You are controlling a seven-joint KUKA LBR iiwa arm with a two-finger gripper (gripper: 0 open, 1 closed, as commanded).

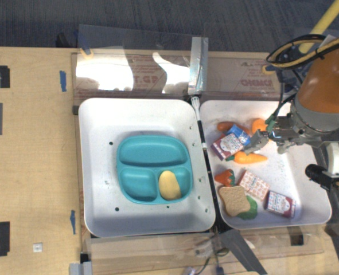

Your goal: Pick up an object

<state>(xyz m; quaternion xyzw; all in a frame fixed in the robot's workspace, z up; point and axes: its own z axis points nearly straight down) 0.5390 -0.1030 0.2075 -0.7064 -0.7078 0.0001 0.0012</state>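
Over the right bin (pixel 312 208) — hand (pixel 255 146) at the orange carrot (pixel 250 158), grip state unclear.

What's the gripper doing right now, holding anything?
Gripper: low in the right bin, right at the toy carrot and the small blue-and-white carton; open or shut cannot be told, and no hold is visible.

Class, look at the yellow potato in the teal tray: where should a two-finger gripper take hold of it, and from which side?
Probably across the narrow middle of the potato, coming straight down from above. It lies as an oval, long axis running near-to-far, in the lower right compartment of the teal tray. The compartment walls hem in its sides, so a top approach looks safest.
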